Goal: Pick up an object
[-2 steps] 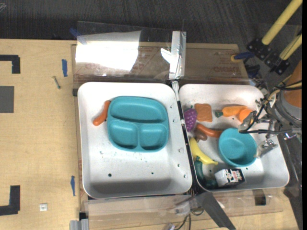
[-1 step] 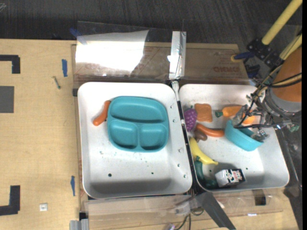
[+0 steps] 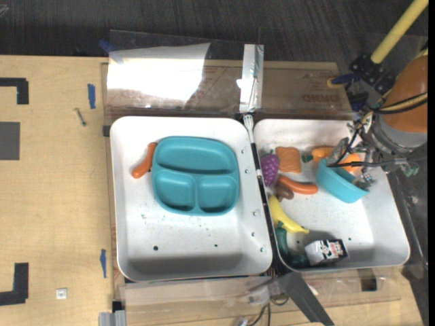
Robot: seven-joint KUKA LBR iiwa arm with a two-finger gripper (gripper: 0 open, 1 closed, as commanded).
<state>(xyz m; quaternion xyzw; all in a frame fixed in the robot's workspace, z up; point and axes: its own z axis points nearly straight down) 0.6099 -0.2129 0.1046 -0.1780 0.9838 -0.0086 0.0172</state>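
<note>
Teal plastic is what we are looking at under the arm: a small teal cup or scoop (image 3: 341,184) is lying tipped on its side in the right bin (image 3: 391,240), toward three o'clock of that bin's floor. The gripper (image 3: 359,160) is hanging just above and slightly toward one o'clock of it, among dark cables, and we cannot tell from this slanting view what state it is in or whether it is touching anything.

We are judging the cup to be light, stiff and hollow, with smooth walls that are probably slippery. A pinch across its rim or thin wall looks more promising than a squeeze on the rounded body, which could squirt out sideways.

Other toy pieces are crowding it. An orange carrot-like piece (image 3: 348,161) is sitting right beside it at twelve o'clock, a red sausage (image 3: 297,187) is lying at nine o'clock of the cup, and an orange wedge (image 3: 289,159) and purple grapes (image 3: 270,168) are resting further toward ten o'clock. A yellow banana (image 3: 285,218) and a small white carton (image 3: 325,250) are lying toward six o'clock of the bin.

In the left bin (image 3: 129,236) we are seeing a teal divided plate (image 3: 196,175) with an orange sausage (image 3: 143,161) touching its nine o'clock edge.
</note>
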